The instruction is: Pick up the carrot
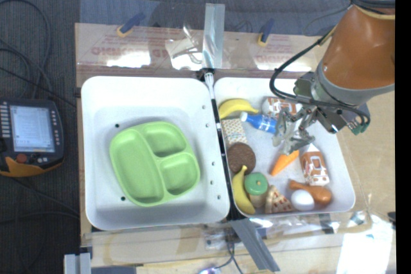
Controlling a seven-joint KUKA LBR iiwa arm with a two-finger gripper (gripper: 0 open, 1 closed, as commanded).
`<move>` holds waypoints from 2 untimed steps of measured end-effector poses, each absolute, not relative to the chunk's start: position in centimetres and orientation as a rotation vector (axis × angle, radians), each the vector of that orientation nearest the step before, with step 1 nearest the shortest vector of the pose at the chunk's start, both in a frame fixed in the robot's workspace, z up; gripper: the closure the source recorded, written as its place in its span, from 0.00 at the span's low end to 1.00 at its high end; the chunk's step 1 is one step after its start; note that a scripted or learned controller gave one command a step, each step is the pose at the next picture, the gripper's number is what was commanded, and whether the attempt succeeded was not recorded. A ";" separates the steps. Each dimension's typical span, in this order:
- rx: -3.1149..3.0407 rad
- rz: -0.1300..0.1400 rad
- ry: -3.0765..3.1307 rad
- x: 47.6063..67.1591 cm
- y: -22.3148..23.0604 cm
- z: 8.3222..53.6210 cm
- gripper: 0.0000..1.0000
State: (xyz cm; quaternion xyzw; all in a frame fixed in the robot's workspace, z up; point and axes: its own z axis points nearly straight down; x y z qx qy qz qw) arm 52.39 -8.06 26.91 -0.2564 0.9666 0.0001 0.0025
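The orange carrot [282, 163] lies tilted in the right bin [345, 171], between a brown cookie [241, 155] and a red-and-white carton [314, 167]. My gripper [296, 137] hangs just above the carrot's upper end, its metal fingers spread and pointing down. Nothing sits between the fingers. The arm's orange band and grey wrist hide part of the bin's far right corner.
Around the carrot lie a blue bottle [260, 122], two bananas [234, 106] [241, 194], a green-lidded jar [255, 184], a pizza slice [277, 201], an egg [302, 200] and a drumstick [313, 190]. The left bin [103, 106] holds a green divided plate [154, 162].
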 end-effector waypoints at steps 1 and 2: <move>-1.010 -0.003 2.970 51.2 -11.6 28.5 1.00; -1.012 -0.001 2.970 51.2 -11.5 28.5 0.00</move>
